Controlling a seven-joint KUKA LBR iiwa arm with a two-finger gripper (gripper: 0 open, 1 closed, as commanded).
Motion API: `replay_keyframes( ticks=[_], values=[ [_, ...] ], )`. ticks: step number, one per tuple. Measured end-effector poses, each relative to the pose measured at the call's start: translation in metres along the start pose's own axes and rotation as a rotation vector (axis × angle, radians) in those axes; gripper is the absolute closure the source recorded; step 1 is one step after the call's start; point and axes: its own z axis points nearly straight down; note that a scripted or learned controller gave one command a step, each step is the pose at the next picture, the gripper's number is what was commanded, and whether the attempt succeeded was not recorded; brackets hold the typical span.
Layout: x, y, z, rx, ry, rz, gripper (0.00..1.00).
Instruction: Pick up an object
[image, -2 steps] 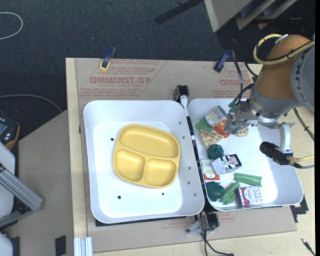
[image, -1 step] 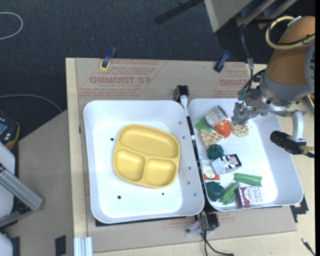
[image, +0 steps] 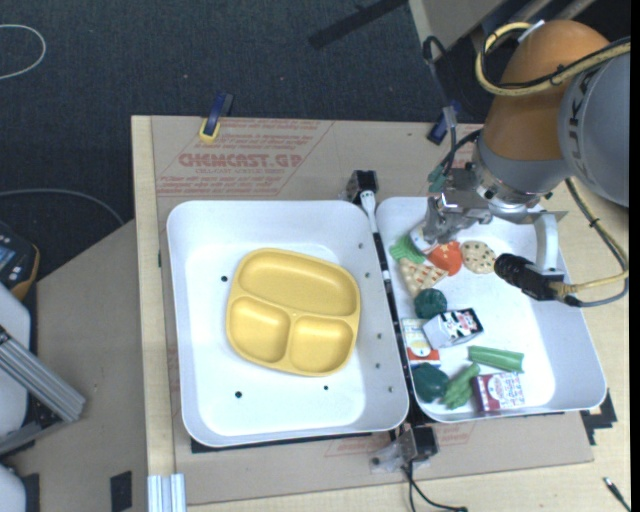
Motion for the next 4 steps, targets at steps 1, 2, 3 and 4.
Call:
replay_keyframes(
  ticks=[1, 2, 3, 4],
  values=[
    [0.053, 0.02, 0.008, 0.001, 0.001, 0.0, 1.0],
    [0.058, 0.034, 0.008, 0.0, -0.001, 0.004, 1.0],
    [0.067, 0.036, 0.005, 0.001, -0.001, 0.004, 1.0],
    [0.058, 0.036, 0.006, 0.003, -0.002, 0.008, 1.0]
  ],
)
